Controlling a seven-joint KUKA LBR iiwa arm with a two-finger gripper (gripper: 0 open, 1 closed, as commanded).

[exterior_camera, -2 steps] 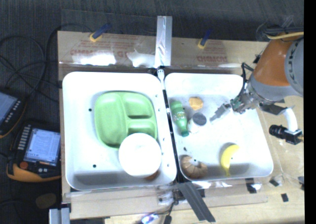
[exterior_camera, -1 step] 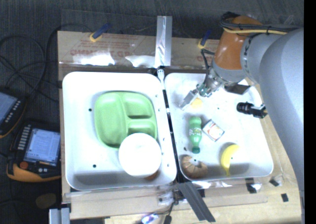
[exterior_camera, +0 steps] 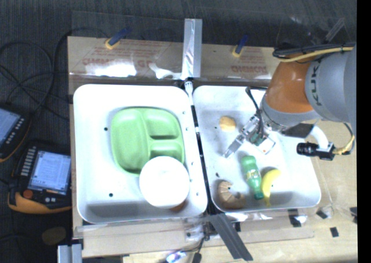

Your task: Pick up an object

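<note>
Hand sits over the middle of the right bin, hanging off the grey arm that comes in from the right, orange band just above the wrist. Fingers point down-left toward the bin floor. They look slightly parted with nothing between them, so open and not gripping. Fingertips end over bare white floor, apart from every object.

Nearest objects, all in the right bin:
- green bottle, lying on its side just below the hand, cap end toward the bin's front edge
- banana, right beside the bottle on its right, looks to be touching it
- small tan rounded piece, up-left of the fingers, close but not touching
- brown lumpy item near the bin's front-left corner, can't tell what it is

Left bin, well apart from the hand: green divided tray lying flat, with a white round bowl or lid overlapping its front-right corner.

Both bins sit side by side on the desk. Clear sheet with tape strip behind them, two clips at the back edge. A black cable runs off the arm near the right bin's rim. Off the desk at far left, on the floor: a handheld pendant with lit screen and loose cables.
</note>
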